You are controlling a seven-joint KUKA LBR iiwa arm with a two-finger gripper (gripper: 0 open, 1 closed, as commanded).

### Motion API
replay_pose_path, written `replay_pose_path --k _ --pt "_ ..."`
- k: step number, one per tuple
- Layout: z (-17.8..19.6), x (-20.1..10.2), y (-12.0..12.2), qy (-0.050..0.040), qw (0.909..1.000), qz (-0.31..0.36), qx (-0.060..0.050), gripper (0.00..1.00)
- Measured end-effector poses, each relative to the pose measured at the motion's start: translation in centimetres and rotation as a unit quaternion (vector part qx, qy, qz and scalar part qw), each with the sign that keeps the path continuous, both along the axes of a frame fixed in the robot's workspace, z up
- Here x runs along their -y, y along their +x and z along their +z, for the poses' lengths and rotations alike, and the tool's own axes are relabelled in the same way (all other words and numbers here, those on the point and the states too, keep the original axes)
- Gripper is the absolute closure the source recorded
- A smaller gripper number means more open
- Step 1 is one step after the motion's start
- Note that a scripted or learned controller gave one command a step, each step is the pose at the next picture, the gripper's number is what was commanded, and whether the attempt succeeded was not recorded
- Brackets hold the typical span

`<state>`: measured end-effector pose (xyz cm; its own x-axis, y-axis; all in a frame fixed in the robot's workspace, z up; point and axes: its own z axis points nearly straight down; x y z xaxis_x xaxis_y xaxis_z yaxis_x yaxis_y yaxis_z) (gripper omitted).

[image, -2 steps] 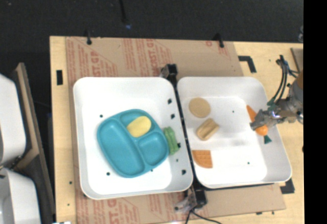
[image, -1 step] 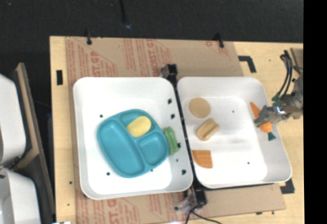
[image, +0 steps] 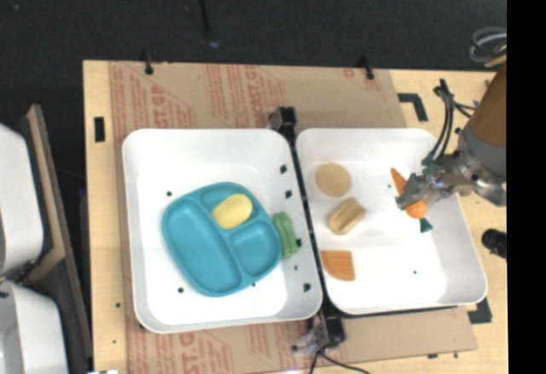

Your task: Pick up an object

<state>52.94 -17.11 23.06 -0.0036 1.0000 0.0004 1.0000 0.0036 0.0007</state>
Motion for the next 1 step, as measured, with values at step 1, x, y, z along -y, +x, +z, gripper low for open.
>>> replay_pose_path --k 1 --pt "1.2 -5.06 1.5 0.0001 1.0 0.0 0.001 1.0"
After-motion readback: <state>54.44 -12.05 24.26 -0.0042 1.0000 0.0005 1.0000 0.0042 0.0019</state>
